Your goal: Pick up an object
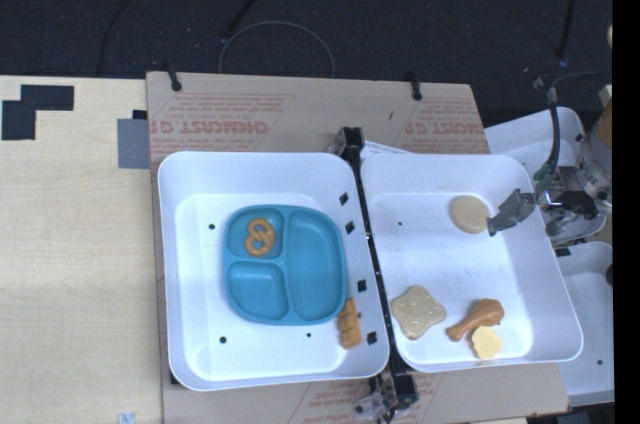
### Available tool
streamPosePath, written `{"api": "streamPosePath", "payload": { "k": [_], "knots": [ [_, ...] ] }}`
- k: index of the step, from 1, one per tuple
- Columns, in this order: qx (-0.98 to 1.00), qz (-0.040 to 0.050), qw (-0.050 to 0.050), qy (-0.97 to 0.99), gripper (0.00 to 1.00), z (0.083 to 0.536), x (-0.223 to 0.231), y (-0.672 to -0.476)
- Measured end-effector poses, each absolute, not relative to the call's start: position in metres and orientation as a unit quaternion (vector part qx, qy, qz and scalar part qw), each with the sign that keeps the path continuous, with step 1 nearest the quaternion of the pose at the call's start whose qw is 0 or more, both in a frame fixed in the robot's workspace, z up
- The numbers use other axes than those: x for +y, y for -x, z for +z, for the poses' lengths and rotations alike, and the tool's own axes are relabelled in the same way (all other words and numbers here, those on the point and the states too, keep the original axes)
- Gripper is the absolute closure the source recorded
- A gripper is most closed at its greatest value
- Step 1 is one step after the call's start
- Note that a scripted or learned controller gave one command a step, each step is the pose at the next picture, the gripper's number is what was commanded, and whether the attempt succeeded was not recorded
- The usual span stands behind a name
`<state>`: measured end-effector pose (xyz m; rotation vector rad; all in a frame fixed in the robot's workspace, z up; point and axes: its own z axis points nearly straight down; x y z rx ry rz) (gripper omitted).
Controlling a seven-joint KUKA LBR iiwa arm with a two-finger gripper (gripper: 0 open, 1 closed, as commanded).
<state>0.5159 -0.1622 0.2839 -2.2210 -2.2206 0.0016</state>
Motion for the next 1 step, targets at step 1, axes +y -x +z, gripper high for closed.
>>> {"api": "streamPosePath", "payload": {
  "k": [1],
  "knots": [
    [-0.707, 0.0020, 0.004, 0.707, 0.00, 0.2243, -0.1607, -0.5068]
  ]
}}
